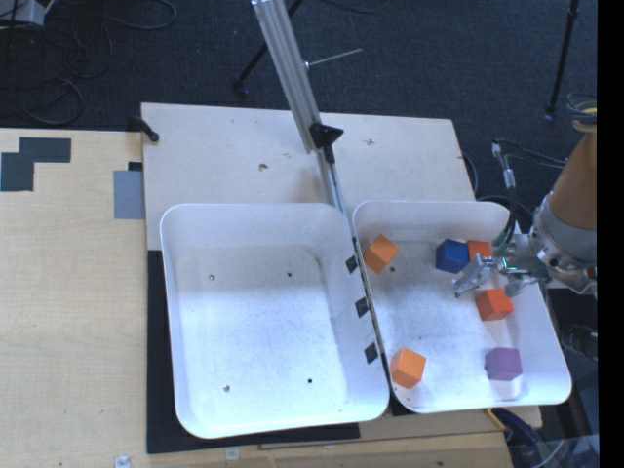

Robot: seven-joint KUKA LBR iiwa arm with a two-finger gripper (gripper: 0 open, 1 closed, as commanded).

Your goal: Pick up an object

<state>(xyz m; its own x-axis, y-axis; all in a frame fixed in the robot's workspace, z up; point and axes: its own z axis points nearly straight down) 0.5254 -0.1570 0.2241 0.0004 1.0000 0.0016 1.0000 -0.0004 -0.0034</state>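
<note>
Since gripper hangs inside right bin, fingers spread, nothing between: your closest target is red-orange block just below-right of it. Looks light, rigid; pinch opposite flat faces.

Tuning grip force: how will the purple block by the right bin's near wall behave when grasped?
The purple block looks stiff with flat faces, so it probably won't roll. It seems small, likely light. It sits close to the right bin wall, so it may slide against it.

Dark carpet floor, black cables, pale wooden bench
</note>
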